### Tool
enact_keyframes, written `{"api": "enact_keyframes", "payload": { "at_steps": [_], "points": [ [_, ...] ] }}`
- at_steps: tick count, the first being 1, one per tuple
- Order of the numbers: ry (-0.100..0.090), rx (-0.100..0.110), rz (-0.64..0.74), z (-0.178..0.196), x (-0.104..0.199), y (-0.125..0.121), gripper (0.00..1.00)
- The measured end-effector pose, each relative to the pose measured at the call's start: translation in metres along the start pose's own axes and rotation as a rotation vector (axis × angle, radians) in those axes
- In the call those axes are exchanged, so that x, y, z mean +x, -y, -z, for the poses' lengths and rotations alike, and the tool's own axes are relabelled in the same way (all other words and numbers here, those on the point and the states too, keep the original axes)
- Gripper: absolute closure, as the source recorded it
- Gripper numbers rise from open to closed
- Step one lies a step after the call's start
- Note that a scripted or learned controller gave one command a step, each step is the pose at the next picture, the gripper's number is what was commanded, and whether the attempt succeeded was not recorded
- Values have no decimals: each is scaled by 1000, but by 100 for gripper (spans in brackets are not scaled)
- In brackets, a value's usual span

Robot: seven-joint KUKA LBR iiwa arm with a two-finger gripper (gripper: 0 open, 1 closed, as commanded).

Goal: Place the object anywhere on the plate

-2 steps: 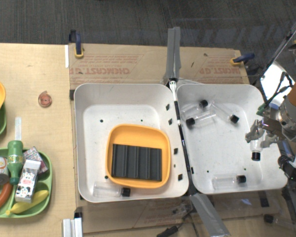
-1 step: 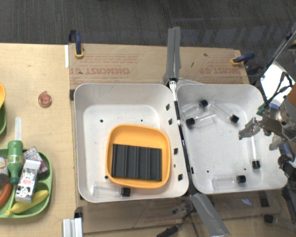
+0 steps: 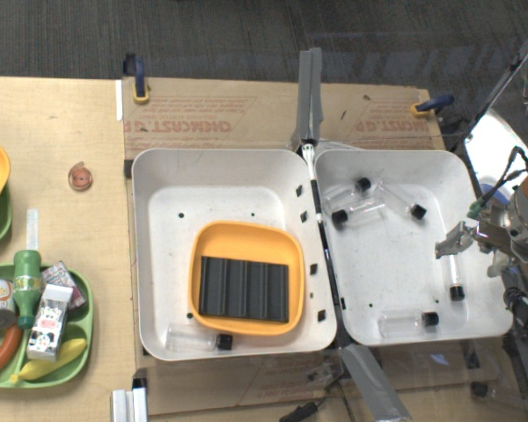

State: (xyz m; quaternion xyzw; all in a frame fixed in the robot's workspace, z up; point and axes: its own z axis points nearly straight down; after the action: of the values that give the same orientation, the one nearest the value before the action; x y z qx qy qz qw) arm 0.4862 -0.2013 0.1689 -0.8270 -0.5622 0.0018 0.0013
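- square orange plate [image 3: 246,241] holding a ribbed black slab [image 3: 244,289], in the left bin [image 3: 158,236].
- gripper [image 3: 469,233] right of the plate, over the right bin [image 3: 396,262]; grip state cannot tell.

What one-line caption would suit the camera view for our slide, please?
Orange square plate bearing a dark ribbed block in the left white bin; the hand hovers over the right bin.

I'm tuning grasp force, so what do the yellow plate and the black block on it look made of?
Yellow plate: probably plastic, smooth and slightly glossy, with an even colour and rounded moulded rim. Black block: matte, ribbed in parallel ridges, possibly rubber or foam; the view leaves that open.
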Motion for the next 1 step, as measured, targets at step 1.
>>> {"api": "enact_keyframes", "payload": {
  "at_steps": [1],
  "points": [
    [-6,5,7,-54,-10,6,0]
  ]
}}
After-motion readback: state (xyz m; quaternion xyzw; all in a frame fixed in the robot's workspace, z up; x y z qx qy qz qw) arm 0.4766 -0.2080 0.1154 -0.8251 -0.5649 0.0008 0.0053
